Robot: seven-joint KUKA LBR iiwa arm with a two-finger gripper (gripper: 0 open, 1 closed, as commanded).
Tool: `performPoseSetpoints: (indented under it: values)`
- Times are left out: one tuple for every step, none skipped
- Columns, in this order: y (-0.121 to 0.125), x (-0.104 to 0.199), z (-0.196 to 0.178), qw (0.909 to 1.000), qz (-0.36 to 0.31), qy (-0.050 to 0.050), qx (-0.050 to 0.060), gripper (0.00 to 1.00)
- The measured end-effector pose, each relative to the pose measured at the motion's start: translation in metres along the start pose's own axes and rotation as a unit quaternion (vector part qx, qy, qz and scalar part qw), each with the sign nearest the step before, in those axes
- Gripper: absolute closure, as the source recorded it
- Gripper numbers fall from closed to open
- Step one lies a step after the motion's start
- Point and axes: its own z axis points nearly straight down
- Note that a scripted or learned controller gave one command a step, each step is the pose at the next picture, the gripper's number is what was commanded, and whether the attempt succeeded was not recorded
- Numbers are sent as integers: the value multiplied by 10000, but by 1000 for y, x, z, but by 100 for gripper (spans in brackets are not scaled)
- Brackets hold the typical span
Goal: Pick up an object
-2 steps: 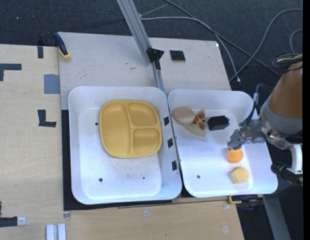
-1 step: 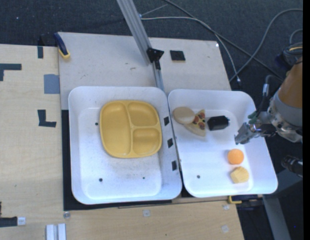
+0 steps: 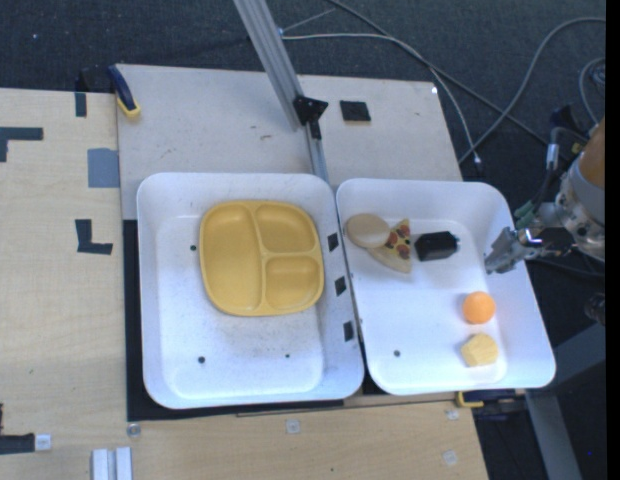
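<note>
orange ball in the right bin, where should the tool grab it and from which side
Take the small round orange ball across its widest middle, coming straight down from above. It is round, so any finger direction works, and it sits apart from the pale yellow chunk just below it and from the white right bin's wall. Spanning it left to right probably keeps the fingers off that chunk.

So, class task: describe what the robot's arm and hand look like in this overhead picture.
At the picture's right edge, the arm shows an orange band above grey and silver wrist parts. Dark cables run beside it. The hand is small, grey metal, pointing toward the right bin.
</note>
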Motion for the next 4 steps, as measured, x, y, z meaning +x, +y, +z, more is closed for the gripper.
performPoseSetpoints:
  values:
    - [5, 52, 20, 10000, -18, 13, 29, 100]
    - [18, 109, 19, 10000, -26, 13, 25, 100]
    - [34, 162, 24, 10000, -25, 13, 27, 100]
    - [36, 212, 26, 10000, -22, 10, 29, 100]
